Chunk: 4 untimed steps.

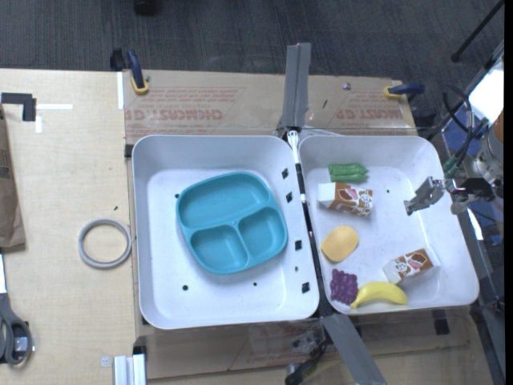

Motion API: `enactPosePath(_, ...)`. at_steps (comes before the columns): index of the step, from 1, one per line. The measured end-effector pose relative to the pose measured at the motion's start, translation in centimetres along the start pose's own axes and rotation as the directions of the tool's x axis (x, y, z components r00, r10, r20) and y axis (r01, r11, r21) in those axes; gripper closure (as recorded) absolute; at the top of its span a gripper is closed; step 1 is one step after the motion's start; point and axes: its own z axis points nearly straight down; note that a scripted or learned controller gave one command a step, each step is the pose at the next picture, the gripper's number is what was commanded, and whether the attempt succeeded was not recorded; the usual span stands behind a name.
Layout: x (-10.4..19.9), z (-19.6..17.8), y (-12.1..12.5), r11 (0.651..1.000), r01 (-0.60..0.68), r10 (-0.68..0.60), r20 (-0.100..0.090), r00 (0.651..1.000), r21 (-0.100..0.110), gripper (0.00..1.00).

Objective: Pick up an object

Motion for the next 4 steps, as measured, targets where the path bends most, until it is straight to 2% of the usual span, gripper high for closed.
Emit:
enactPosePath(1,2.5,10.8,4.6,0.99,-0.141,0.141,0.0,0.99,-0.001,0.0)
enactPosePath(2,0.6,12.8,2.5,0.973,-0.23,0.23,-0.001,0.973,-0.001,0.0)
enactPosePath(3,1.8,13.9,9.9,0.996,-0.086,0.086,0.001,0.996,-0.012,0.0)
enactPosePath(4,6.0,15.3,16.2,0.996,0.083,-0.082,0.013,0.997,-0.029,0.0)
